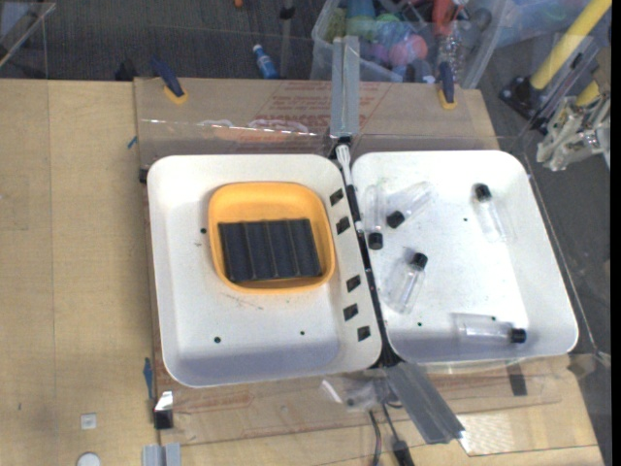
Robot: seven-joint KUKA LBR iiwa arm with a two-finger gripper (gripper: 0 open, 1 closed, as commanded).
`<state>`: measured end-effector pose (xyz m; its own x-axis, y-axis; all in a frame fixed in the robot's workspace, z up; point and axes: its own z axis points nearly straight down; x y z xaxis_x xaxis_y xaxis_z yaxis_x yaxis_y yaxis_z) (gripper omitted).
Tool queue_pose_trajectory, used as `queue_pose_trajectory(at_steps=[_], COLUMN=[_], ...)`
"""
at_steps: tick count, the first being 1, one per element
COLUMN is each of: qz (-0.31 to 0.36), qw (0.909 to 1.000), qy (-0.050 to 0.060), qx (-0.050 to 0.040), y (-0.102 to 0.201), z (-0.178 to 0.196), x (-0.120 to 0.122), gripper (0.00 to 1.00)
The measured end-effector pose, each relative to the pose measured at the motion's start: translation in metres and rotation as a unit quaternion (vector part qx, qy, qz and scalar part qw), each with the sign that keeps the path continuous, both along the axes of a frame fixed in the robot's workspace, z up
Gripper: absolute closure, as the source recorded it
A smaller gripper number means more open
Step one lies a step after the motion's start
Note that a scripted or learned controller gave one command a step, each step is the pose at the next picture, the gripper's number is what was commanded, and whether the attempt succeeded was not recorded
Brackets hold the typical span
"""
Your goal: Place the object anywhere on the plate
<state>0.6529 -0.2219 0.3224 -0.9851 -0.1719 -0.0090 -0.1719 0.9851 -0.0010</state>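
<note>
An orange plate (273, 195) lies in the left white bin (184, 338). A dark ridged rectangular block (270, 249) rests flat on the plate and covers most of its middle. Several clear vials with black caps lie in the right white bin (553, 289): one (408, 200) near its upper left, one (490, 214) at the upper right, one (407, 277) in the middle, one (482, 328) along the front. My gripper (572, 136) hangs beyond the right bin's upper right corner, above the floor, far from the plate and the vials.
A divider with black tabs (351, 260) runs between the two bins. A clear crate of colourful toys (417, 13) stands behind the bench. Clamps (173, 87) hold the board at the back. Bare wooden bench (68, 260) extends to the left.
</note>
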Motion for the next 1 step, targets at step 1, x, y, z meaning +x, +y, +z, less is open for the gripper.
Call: queue_pose_trajectory(at_steps=[1], qz=[0.132], qw=[0.9912], qy=[0.002], qx=[0.0001], y=[0.0012], z=[-0.0465], x=[0.0154], gripper=[1.00])
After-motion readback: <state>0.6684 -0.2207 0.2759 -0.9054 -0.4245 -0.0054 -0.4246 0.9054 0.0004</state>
